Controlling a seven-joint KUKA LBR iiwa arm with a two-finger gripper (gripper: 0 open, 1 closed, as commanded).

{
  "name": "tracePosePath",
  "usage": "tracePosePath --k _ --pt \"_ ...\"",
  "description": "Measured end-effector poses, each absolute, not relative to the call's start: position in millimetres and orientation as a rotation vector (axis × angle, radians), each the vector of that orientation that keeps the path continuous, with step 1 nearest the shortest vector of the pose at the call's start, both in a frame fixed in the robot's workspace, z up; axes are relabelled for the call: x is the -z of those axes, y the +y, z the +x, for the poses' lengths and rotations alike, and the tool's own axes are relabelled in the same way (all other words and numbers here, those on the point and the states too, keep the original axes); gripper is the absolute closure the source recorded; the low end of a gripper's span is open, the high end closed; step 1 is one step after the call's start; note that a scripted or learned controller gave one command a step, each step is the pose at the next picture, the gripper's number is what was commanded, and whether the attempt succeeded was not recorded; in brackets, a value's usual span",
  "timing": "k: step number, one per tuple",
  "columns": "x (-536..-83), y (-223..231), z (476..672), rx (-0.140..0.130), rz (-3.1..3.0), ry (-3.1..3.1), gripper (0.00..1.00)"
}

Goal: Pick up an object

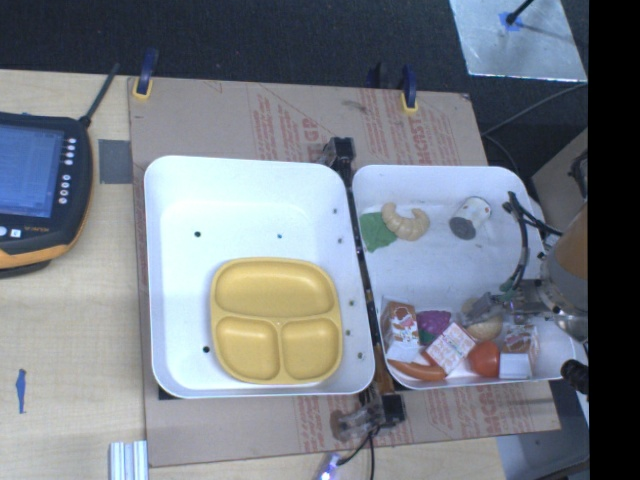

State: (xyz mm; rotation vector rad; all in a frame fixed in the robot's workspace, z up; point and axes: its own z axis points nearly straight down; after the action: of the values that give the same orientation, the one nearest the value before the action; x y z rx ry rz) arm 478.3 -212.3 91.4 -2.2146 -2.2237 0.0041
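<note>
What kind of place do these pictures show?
Probably a robotics lab bench: two shallow white bins on clamped cardboard, a teach pendant beside them, and toy food set out for a gripper to pick.

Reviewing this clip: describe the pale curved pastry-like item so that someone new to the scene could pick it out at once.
Start at the right-hand white bin. Along its far side, near the wall shared with the other bin, lies a cream crescent-shaped croissant-like toy, touching a flat green leaf-shaped piece on its left. It is the only pale, curved item there; the small grey cylinder to its right is round and darker.

Bright, even light; slightly soft
</note>
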Motion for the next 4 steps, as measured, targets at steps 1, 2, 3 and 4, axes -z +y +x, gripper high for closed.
tracePosePath --k 1,2,3,4 --pt "-103 -213 479.0 -0.005 -2.210 -2.231 1.00" --pt "-139 -201 510.5 -0.003 -2.214 -2.226 1.00" --pt "-139 -201 510.2 -0.004 -2.214 -2.226 0.00" --pt "-91 -185 593.0 -0.004 -2.213 -2.226 0.00"
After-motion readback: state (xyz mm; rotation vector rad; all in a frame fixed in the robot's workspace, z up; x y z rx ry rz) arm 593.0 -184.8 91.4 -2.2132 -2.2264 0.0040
